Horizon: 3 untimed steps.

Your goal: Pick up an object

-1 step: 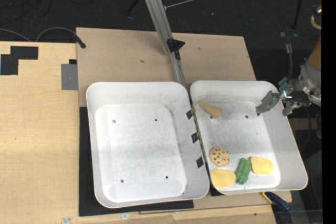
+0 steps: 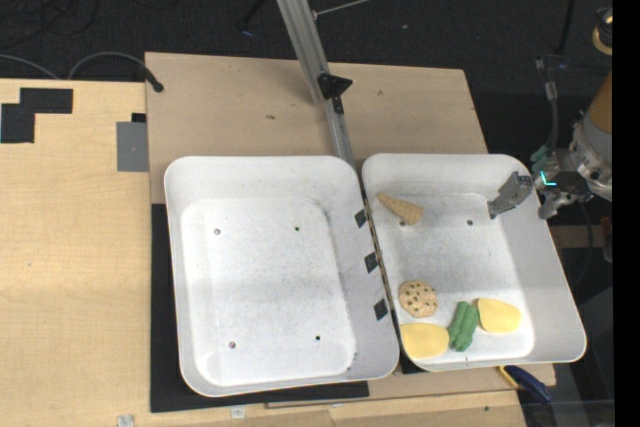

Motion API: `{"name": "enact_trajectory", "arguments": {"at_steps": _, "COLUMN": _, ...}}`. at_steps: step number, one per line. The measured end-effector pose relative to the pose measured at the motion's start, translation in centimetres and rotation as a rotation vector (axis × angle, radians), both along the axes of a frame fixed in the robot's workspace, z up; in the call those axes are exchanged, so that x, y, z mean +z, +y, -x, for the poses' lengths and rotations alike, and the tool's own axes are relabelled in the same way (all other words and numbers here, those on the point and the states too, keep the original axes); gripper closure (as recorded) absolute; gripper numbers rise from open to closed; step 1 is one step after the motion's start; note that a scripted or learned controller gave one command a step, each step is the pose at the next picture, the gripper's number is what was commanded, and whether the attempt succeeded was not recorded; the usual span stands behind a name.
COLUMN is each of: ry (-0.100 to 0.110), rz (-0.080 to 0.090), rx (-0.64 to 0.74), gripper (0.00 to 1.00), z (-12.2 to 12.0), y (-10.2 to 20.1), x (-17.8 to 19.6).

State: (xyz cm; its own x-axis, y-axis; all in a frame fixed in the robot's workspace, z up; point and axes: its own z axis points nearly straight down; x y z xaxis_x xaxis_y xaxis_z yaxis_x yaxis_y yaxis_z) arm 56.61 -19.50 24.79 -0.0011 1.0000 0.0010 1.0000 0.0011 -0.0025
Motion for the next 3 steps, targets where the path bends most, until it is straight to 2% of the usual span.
{"name": "enact_trajectory", "arguments": {"at_steps": 1, "ry": 0.006, "rz": -0.002, "rx": -0.001, "gripper": 0.0, "z": 0.8, "y": 0.0, "x": -6.1}}
{"name": "enact_trajectory", "arguments": {"at_steps": 3, "ry": 0.0, "rz": 0.001, "rx": -0.002, "gripper": 0.0, "z": 1.0, "y": 0.1, "x": -15.7}}
